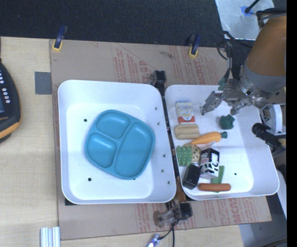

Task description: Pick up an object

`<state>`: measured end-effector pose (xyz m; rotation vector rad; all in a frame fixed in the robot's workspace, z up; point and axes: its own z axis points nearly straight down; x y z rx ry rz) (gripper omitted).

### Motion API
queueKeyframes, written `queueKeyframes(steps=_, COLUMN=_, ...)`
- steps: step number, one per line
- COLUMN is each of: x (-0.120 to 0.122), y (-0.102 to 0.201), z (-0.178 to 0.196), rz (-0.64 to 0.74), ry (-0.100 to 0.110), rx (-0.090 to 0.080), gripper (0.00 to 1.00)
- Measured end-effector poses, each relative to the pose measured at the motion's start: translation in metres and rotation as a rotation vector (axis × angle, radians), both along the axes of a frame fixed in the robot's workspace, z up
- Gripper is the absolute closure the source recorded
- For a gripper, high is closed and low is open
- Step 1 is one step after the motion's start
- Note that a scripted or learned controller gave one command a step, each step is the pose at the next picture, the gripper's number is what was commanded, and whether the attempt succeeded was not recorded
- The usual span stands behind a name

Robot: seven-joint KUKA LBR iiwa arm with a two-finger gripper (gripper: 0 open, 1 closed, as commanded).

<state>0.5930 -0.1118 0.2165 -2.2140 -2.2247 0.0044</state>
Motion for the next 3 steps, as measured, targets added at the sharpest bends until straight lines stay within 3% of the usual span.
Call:
queueKeyframes(steps=1, x=-0.002, y=-0.079, z=-0.126, rz=-0.001, ry=0.002, rx=-0.002, gripper=0.00)
queueKeyframes(steps=2, x=0.058, y=-0.099, z=-0.124, rz=0.000, ry=-0.003, rx=0.000, gripper=0.00)
queueKeyframes(steps=3, x=0.030, y=-0.094, z=-0.125, rz=-0.001, ry=0.000, rx=-0.001, gripper=0.00)
